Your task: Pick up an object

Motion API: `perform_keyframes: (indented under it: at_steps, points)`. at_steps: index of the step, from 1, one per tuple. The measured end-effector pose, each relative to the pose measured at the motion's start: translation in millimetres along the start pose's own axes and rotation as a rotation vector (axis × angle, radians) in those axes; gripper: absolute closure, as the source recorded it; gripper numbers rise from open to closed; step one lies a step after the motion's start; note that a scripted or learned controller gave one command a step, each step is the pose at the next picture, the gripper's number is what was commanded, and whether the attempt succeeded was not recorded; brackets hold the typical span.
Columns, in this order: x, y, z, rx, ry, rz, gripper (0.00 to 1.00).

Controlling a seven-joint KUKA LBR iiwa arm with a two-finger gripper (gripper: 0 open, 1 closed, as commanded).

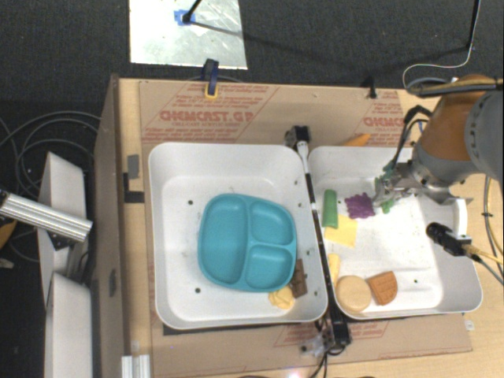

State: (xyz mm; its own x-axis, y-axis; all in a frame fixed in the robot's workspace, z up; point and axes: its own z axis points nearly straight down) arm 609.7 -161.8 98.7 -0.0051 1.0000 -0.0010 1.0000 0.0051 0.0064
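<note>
We see the gripper (386, 191) low over the right bin (441, 290), at its upper middle, just right of the purple grapes (359, 205). Nothing sits between its fingers that we can make out, and the view is too small and cluttered there for us to tell whether it is wide or narrow.

We judge this to be the approach step: the arm (453, 136) reaches in from the right and the grasp is not yet made. The grapes look like the nearest candidate, lying on the bin floor close to the fingertips, perhaps touching them; we cannot say which.

The grapes are a lumpy bunch with no strong long axis, slightly longer from upper left to lower right, so we think the angle of the grasp matters little. The next move calls for a small shift left and down so the fingers straddle the bunch, then a firm close.

Other choices lie near. The green stick (330, 209) stands lengthwise along the bin's left wall, its long axis running up and down the view. Just below it is a yellow slab (342, 232), flat and hard to pinch. At the lower left corner sit a tan disc (353, 294) and a brown toast slice (383, 287), side by side.

The left bin (177, 235) holds a teal plate (246, 241), well apart from the gripper.
</note>
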Motion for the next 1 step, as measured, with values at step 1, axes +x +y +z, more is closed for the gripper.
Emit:
perform_keyframes:
  at_steps: [1]
  points:
    - [38.0,33.0,-101.5,-0.008,0.000,-0.004,1.00]
